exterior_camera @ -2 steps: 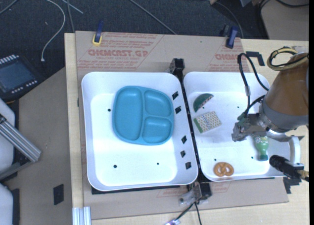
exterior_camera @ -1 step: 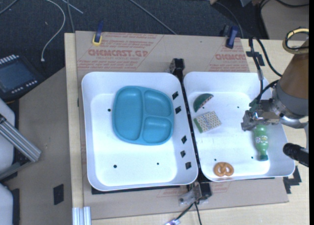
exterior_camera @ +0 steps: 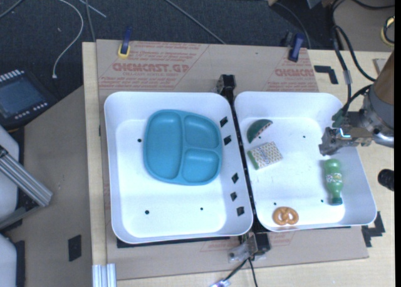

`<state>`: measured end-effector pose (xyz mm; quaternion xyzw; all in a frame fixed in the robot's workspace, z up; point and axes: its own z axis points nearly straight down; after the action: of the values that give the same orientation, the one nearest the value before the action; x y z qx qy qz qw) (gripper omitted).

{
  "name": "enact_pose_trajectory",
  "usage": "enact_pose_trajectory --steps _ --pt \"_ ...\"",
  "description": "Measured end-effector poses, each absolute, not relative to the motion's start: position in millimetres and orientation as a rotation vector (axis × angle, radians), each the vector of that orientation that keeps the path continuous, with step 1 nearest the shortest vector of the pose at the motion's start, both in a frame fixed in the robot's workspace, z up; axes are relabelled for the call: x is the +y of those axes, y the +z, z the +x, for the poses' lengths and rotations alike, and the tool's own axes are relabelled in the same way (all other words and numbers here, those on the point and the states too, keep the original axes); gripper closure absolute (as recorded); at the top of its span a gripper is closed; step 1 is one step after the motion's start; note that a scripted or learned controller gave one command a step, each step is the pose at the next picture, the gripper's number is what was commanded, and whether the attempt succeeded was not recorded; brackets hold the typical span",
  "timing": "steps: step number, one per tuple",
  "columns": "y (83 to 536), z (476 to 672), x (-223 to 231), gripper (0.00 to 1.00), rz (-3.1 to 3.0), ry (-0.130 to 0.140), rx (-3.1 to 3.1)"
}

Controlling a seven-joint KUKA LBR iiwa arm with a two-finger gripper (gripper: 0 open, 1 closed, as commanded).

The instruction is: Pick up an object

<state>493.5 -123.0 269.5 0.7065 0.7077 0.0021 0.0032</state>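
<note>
The right bin [exterior_camera: 294,107] holds a green bottle [exterior_camera: 333,181] lying near its right wall, a patterned square packet [exterior_camera: 265,155], a dark green wedge [exterior_camera: 258,130] and a brown pretzel [exterior_camera: 286,216] at the front. My gripper [exterior_camera: 333,140] hangs at the bin's right side, just above the green bottle's top end and apart from it. Nothing shows between its fingers.
The left bin [exterior_camera: 125,173] contains a blue divided plate [exterior_camera: 183,147]. Black clips line the seam between the bins [exterior_camera: 233,148]. Cables run over the floor behind the bench and at the upper right.
</note>
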Motion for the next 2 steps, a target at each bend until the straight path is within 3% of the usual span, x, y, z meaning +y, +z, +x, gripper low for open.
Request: enact_pose_trajectory --steps 2 --pt "235.0 498.8 -17.7 1.00 2.218 -0.001 2.232"
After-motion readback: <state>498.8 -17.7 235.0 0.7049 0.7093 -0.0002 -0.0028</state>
